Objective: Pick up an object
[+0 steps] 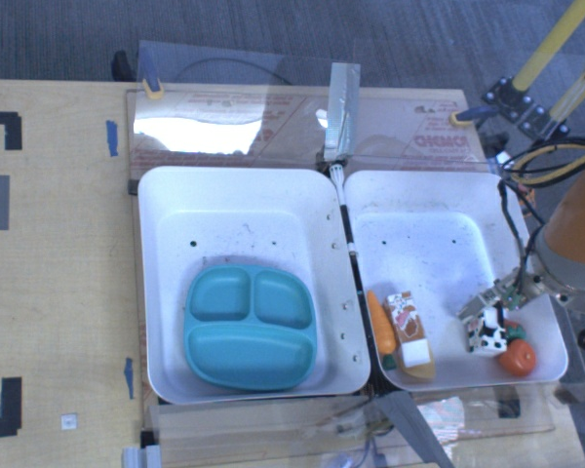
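One teal tray (251, 328), one carrot (381, 326), one tomato (518, 358).

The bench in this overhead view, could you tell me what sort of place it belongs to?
Probably a robot grasping test bench in a lab: two white bins side by side, toy items such as a carrot and a divided teal plate, and cabling by the arm.

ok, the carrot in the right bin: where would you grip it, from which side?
Probably mid-shaft, from above. The carrot lies flat along the right bin's left wall, a small carton close on its other side. Both long sides look crowded, so a grip across it may need a nudge clear first.
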